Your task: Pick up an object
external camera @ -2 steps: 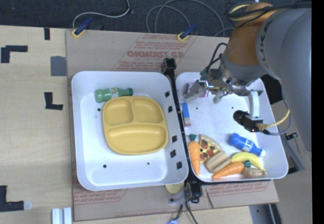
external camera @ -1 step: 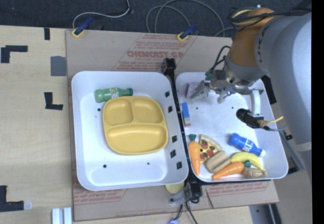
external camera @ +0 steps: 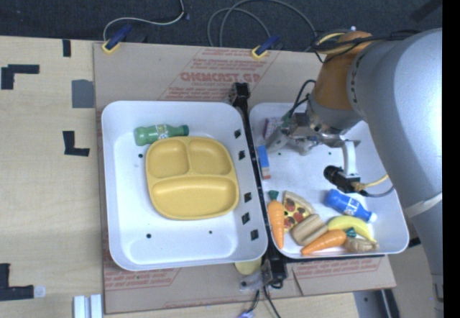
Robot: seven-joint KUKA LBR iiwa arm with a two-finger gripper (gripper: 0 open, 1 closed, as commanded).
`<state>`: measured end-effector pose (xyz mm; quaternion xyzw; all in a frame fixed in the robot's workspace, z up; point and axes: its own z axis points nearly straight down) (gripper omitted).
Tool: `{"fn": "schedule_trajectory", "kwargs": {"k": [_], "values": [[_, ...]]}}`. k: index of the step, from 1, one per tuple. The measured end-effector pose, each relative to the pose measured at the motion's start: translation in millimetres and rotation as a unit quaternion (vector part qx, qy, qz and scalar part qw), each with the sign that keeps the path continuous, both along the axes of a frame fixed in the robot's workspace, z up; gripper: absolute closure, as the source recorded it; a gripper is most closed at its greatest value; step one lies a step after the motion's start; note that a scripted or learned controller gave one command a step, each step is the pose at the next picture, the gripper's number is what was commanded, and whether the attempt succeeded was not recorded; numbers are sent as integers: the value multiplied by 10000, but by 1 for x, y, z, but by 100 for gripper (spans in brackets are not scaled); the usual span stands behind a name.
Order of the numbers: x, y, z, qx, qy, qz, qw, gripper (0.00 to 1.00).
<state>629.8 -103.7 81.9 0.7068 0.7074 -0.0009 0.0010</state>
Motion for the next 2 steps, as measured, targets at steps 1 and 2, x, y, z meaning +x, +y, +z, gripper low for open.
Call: {"fn": "schedule_trajectory", "kwargs": {"k": [1, 2], "values": [[40, 7, 3, 9, -3, 10, 10000, 0], [39, 6, 13, -3, 0, 9, 10000, 100]]}}
